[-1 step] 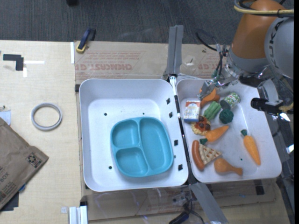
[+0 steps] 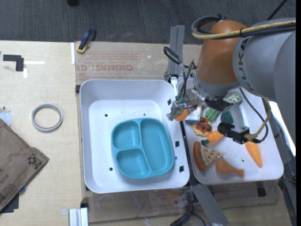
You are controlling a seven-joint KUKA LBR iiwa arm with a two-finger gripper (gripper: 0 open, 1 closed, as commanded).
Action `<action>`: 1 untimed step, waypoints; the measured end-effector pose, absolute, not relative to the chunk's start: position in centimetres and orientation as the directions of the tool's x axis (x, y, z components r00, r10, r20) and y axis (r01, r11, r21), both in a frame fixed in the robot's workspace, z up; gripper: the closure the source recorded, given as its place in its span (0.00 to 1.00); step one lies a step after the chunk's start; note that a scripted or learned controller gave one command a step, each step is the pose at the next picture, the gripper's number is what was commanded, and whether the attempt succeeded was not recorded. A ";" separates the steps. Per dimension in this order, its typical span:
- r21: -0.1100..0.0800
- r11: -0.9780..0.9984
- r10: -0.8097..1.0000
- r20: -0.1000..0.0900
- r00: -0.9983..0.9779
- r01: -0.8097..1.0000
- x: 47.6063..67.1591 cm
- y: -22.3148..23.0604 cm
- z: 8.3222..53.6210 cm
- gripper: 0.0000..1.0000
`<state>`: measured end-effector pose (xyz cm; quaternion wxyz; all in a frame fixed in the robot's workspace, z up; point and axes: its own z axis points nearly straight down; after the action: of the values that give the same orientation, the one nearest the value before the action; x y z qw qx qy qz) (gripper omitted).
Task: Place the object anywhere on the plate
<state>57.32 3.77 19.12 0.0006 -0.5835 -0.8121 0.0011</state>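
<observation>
A blue three-compartment plate point(image 2: 142, 147) lies in the left white bin point(image 2: 94, 102). My gripper point(image 2: 178, 110) hangs over the divide between the two bins, just above and right of the plate's upper right corner. It looks shut on a small orange toy piece point(image 2: 183, 113) that pokes out at the fingertips. The grey arm with its orange band point(image 2: 221, 55) covers the upper part of the right bin.
The right bin point(image 2: 270, 166) holds several toy foods: a sausage point(image 2: 198, 155), a pizza slice point(image 2: 210, 155), a drumstick point(image 2: 229, 168), a carrot point(image 2: 254, 153), a red piece point(image 2: 203, 125) and green pieces point(image 2: 212, 114). A tape ring point(image 2: 47, 117) lies on the bench at left.
</observation>
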 end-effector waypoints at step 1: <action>-0.004 0.612 0.791 0.001 -0.612 0.791 54.6 10.5 16.0 1.00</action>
<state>54.60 10.48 15.95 0.0014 -0.4405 -0.8978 0.0014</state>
